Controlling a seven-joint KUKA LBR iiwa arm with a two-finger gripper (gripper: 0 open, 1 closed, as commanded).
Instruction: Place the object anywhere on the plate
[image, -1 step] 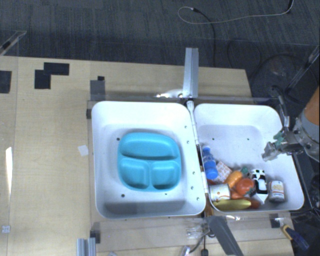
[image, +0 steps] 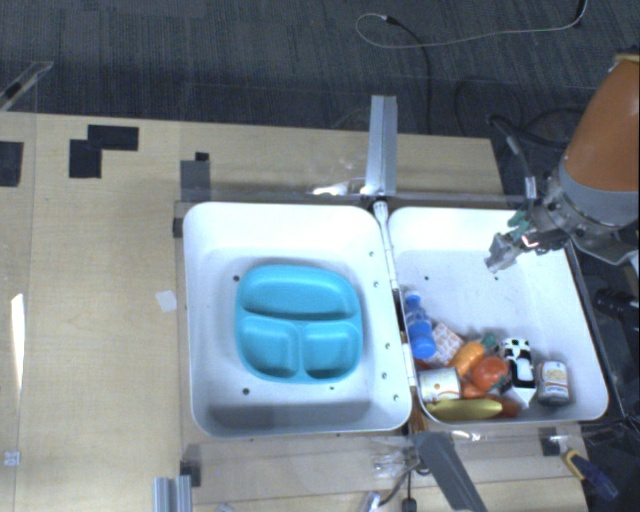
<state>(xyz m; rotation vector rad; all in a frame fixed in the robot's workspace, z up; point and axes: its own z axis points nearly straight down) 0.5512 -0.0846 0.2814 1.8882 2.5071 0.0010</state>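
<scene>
Gripper (image: 503, 250) above right bin (image: 470, 232) rear, nothing seen held; finger state indeterminate. Objects (image: 480, 375) clustered tight at front edge; blue plate (image: 298, 322) left. Risk: crowding likely causes mis-grasp or double pick.

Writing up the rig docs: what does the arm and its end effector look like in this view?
The arm shows a broad orange band above a grey wrist section, entering from the right. The end effector is small, metallic grey with dark parts and a few tiny green and red spots near its base. Thin dark cables run by the wrist.
</scene>
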